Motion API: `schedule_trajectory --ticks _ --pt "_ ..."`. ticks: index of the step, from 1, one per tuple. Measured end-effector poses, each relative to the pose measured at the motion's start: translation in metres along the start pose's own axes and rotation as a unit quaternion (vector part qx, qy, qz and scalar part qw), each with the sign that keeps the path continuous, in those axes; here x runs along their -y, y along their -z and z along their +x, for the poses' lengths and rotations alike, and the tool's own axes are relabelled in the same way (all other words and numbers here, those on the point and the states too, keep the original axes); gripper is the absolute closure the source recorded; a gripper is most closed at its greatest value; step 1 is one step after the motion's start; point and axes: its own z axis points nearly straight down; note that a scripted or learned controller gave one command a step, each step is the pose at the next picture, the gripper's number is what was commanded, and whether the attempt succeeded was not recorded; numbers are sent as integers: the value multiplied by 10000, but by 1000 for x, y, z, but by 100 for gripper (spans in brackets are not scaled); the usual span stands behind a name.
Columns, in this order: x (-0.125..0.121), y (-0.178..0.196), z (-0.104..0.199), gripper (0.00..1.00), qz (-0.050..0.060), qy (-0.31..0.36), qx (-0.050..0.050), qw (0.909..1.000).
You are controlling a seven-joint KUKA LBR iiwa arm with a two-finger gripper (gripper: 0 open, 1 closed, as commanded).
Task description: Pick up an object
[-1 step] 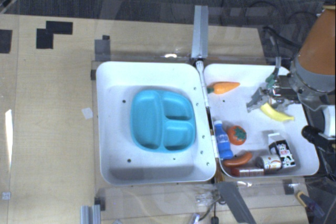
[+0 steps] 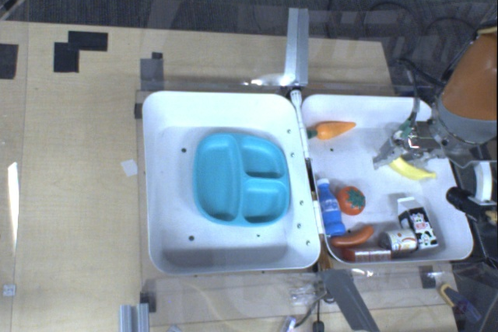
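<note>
Pale wooden bench (image 2: 78,190) under me carries 2 shallow white bins side by side, with dark carpet beyond at 12 o'clock. My left bin (image 2: 226,109) holds 1 blue divided plate (image 2: 240,177) at its centre. My right bin (image 2: 366,109) holds the small things: a carrot (image 2: 333,130) toward 11 o'clock of that bin, a banana (image 2: 412,169) toward 3 o'clock, a tomato (image 2: 352,200) near its middle, a blue bottle (image 2: 330,207) lying along the edge at 9 o'clock, a red sausage (image 2: 350,235) at 7 o'clock, and a brown can (image 2: 395,242) beside a black-and-white carton (image 2: 416,221) at 5 o'clock. My arm (image 2: 471,93) comes in from 3 o'clock, and my pincer (image 2: 401,148) hangs just above the banana, at its 11 o'clock side. I cannot tell how the pincer is set, or whether it touches the banana.
</note>
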Motion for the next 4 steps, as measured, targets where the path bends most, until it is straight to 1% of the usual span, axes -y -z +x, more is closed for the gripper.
schedule_trajectory --ticks 1,2,3,4 --pt "-16 -73 -42 0 -18 59 2 10000" --pt "-17 -63 -41 100 -24 65 1 10000" --pt "-17 -63 -41 0 -24 66 2 10000" --pt "-17 -54 -40 100 -31 73 2 10000"
